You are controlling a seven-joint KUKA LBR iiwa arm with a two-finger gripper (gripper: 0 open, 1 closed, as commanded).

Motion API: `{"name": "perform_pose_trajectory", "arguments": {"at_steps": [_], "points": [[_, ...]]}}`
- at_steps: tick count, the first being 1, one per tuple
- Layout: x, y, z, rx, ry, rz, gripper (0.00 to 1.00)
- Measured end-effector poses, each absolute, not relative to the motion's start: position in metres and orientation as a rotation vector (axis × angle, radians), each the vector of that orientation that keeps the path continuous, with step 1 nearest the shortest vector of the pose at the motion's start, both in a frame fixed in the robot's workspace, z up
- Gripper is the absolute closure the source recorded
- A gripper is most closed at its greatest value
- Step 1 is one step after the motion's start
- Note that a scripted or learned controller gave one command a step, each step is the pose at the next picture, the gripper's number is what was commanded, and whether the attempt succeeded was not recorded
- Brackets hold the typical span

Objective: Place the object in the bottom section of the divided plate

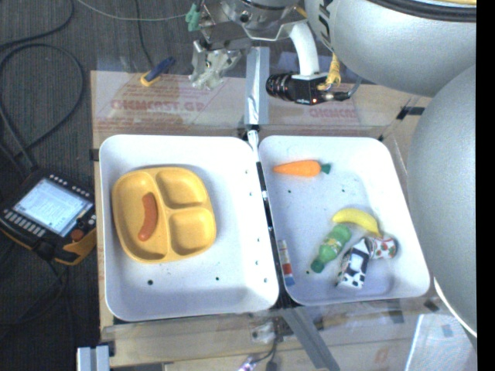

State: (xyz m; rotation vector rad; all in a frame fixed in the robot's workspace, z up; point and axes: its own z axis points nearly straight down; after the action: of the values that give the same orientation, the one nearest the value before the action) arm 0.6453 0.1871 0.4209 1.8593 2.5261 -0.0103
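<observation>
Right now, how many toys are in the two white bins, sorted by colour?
Yellow: 2, the divided plate and the banana
Orange: 2, the sausage on the plate and the carrot
Green: 1, the bottle
Black and white: 1, the cow-patterned carton
Red and white: 1, a small toy I cannot identify
Total: 7

Dark carpet floor (46, 130) with black cables (31, 68) beside the wooden bench (155, 107).

Bright and even, lit from above. Strong glare on both white bins (232, 300), nearly washed out at the rims. Only soft, short shadows under the divided plate (164, 211). Slightly grainy and soft overall; arm (433, 29) near lens blurred.
</observation>
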Motion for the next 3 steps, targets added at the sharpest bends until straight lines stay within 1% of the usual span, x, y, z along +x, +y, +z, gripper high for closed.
{"name": "perform_pose_trajectory", "arguments": {"at_steps": [1,2,3], "points": [[0.669,0.106,0.434,1.712,2.631,-0.004,1.0],[0.669,-0.025,0.413,1.642,2.676,-0.004,1.0],[0.669,-0.084,0.435,1.57,2.716,-0.004,1.0]]}}
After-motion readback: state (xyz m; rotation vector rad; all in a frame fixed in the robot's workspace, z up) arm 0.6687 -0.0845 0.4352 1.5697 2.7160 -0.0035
